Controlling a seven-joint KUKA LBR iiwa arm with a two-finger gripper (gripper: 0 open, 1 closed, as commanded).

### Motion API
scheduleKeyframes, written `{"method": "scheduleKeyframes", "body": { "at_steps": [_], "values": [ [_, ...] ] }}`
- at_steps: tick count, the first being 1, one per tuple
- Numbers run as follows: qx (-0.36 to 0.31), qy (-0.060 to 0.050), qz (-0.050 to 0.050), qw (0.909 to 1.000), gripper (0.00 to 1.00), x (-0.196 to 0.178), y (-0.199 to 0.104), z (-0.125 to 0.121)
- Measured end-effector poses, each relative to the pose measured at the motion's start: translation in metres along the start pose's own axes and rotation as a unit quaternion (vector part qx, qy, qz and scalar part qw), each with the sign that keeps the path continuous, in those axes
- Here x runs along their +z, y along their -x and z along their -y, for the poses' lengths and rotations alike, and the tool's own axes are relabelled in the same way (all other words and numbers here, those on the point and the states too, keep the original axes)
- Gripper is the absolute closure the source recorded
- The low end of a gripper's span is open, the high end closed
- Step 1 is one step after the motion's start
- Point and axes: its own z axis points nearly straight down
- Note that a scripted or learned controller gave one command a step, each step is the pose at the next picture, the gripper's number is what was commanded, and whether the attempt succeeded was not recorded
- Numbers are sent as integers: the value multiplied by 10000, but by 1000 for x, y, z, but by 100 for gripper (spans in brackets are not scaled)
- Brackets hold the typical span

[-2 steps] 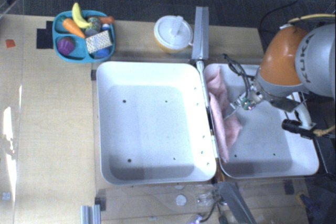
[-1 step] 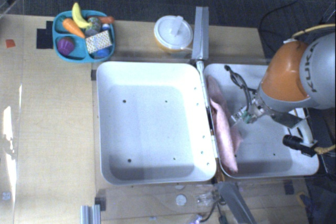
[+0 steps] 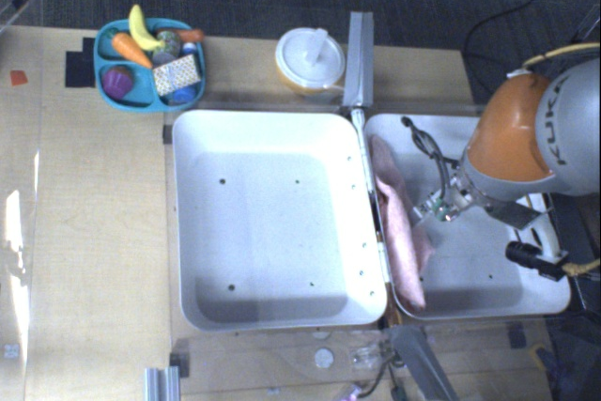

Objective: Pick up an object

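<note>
Arm (image 3: pixel 526 141): reaching over the right bin (image 3: pixel 488 291), its orange band hiding much of that bin's far side.
Jaws (image 3: pixel 439 208): small and blurred; cannot tell their state.
Cloth (image 3: pixel 399 225): pink, lying along the right bin's left edge.
Worktop (image 3: pixel 84 221): pale wood, carrying a blue tray (image 3: pixel 141 99) at its far left corner.

Only readable text: "KU", start of the brand lettering on the grey arm (image 3: pixel 573 122); rest cut off.
</note>
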Motion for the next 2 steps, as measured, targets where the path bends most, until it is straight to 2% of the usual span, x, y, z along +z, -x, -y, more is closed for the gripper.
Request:
{"method": "scheduleKeyframes", "body": {
  "at_steps": [2],
  "values": [
    [0,0,0,10000,0,0,0,0]
  ]
}}
